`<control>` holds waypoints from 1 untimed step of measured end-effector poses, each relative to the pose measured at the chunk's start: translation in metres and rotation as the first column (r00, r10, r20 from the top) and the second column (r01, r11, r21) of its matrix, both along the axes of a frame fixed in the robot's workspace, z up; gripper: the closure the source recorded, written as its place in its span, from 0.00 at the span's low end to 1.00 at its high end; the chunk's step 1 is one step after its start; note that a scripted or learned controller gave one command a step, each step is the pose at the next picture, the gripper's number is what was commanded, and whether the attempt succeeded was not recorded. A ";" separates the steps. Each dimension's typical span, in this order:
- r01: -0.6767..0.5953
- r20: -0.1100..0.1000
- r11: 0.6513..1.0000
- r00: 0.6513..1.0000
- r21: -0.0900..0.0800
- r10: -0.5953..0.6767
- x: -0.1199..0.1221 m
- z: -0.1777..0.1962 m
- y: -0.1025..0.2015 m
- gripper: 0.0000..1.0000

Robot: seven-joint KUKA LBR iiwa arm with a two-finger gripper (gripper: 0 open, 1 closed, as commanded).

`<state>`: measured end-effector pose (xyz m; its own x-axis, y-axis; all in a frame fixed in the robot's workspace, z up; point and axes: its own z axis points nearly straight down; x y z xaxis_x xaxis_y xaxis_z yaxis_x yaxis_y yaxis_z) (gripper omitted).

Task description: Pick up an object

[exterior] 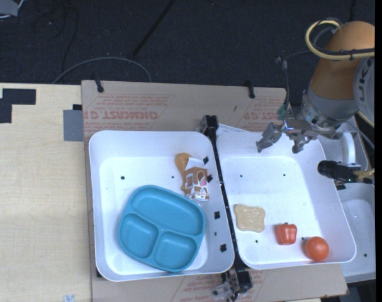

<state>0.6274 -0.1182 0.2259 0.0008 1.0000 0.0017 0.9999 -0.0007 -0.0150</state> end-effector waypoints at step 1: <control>-0.002 0.014 1.000 1.000 -0.002 0.002 0.003 0.008 0.000 0.00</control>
<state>0.6299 -0.1183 0.2339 -0.0010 1.0000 -0.0001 1.0000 0.0010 -0.0013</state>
